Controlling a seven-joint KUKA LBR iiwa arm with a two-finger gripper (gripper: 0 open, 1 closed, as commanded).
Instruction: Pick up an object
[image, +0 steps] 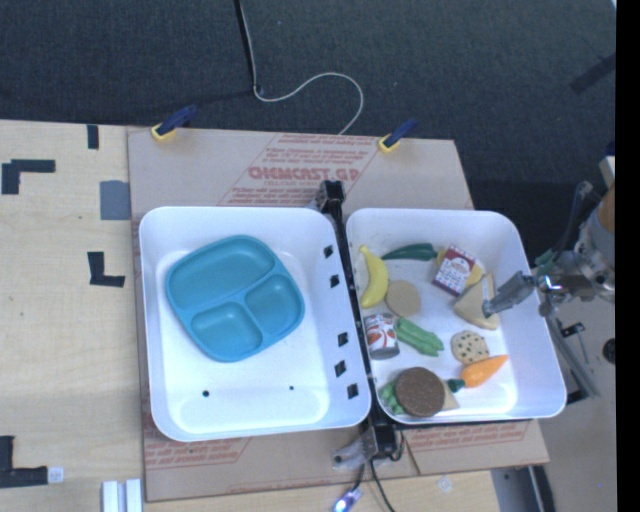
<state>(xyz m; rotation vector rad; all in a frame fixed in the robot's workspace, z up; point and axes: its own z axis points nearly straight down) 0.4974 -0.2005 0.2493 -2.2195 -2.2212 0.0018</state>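
Note:
The right bin (500, 228) holds several toy foods. Among them are a yellow banana (373, 276), a green chili (410, 252), a small red box (453, 270) and a pale cheese wedge (471, 305). Lower down lie a tan round disc (404, 298), a small can (381, 336), a green pickle (419, 336), a chip cookie (468, 346), an orange carrot (484, 370) and a brown burger patty (420, 391). My gripper (503, 296) reaches in over the bin's right wall, its tip low beside the cheese wedge's right edge. I see nothing held in it.
The left bin (160, 300) holds a blue divided plate (234, 296). A black divider with clips (345, 310) runs between the bins. Both bins rest on a cardboard sheet (300, 170) with clamps at its far corners. A white cable (310, 85) lies beyond.

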